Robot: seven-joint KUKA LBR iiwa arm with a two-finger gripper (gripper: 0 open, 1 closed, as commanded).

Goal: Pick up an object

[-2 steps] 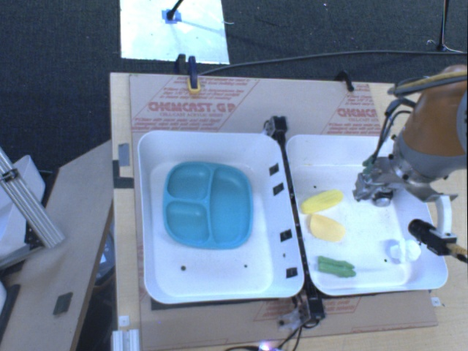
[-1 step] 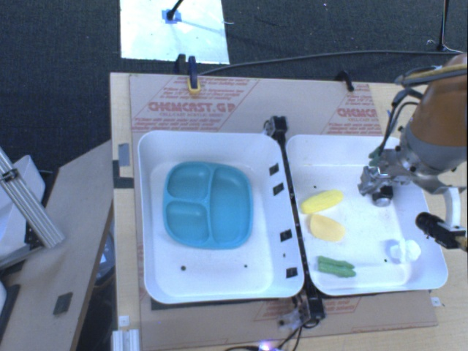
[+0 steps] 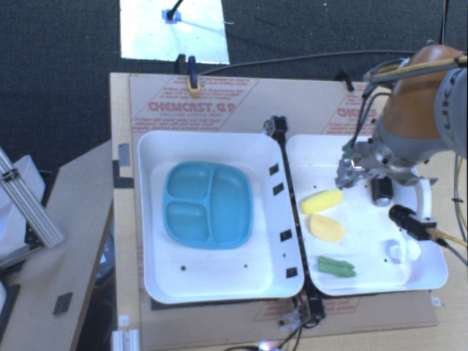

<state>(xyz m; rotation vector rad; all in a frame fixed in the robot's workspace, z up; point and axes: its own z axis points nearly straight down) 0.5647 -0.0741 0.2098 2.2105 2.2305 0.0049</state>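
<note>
nothing is lifted yet: the gripper [image 3: 349, 172] hangs at one o'clock of the yellow corn [image 3: 322, 201] in the right bin [image 3: 431, 269]; i cannot tell its state.

Dark speckled carpet [image 3: 58, 64] fills the upper part of the frame. A white sheet [image 3: 172, 20] lies on it at top centre. The bench [image 3: 219, 97] is covered by a board printed in red lettering. At lower left stands a tan table [image 3: 66, 218].
</note>
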